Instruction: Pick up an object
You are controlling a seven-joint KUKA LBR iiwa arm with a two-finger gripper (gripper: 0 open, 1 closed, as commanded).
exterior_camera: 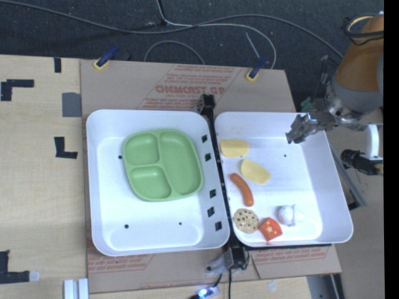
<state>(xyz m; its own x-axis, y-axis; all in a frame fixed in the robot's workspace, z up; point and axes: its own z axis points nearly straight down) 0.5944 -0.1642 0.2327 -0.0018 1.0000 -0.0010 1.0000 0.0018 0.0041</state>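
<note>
Six items: small food pieces, right white bin (312, 185).
Dark two-finger gripper (298, 133): over bin's far-right edge; opening indiscernible.
Risk: crowded near edge, possible miss.

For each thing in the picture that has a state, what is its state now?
gripper: above the right bin's far right corner, nothing between its fingers
green plate: lying flat in the left bin
hot dog: lying in the right bin
cookie: lying flat, near the red item
</note>
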